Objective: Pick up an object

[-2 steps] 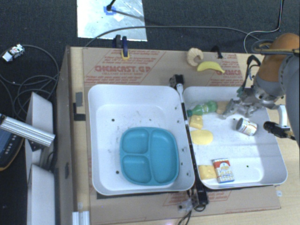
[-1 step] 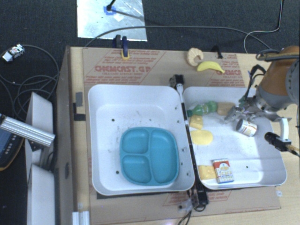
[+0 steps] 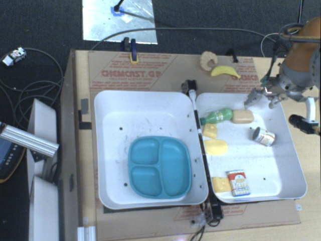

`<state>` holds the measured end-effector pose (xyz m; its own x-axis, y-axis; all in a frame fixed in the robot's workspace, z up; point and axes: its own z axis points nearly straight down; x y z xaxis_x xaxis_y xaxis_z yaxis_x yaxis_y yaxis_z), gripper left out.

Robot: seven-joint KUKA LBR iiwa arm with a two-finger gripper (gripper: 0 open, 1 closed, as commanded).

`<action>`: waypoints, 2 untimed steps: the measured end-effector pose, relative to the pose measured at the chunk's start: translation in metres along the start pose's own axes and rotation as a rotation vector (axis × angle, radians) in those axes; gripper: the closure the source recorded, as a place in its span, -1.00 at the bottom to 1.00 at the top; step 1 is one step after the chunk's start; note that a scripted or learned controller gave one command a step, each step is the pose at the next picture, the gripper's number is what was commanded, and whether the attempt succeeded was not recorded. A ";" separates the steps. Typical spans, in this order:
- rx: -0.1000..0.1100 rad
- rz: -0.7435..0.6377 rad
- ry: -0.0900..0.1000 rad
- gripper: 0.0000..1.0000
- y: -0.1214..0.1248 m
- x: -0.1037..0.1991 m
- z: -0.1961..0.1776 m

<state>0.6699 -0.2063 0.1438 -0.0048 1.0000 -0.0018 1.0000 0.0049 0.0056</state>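
Observation:
The right bin (image 3: 288,182) holds a green bottle (image 3: 218,116) lying beside a tan block (image 3: 243,116), three pale yellow pieces (image 3: 215,146), a small silver can (image 3: 263,136) on its side and a red-and-white box (image 3: 238,182). My gripper (image 3: 262,99) hangs over the bin's far right corner, just behind and to the right of the tan block. Its fingers are spread apart, so it is open, and nothing is between them.
The left bin (image 3: 108,114) holds a blue divided plate (image 3: 159,165). Behind the bins, a banana (image 3: 225,72) and a tan ring-shaped piece (image 3: 208,60) lie on the cardboard. A blue-and-yellow clamp (image 3: 131,49) sits at the cardboard's far edge. Cables run along the left.

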 end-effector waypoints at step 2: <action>0.004 0.004 0.001 -1.00 -0.093 0.000 0.059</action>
<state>0.5768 -0.2067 0.0845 -0.0007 1.0000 -0.0007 1.0000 0.0007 0.0013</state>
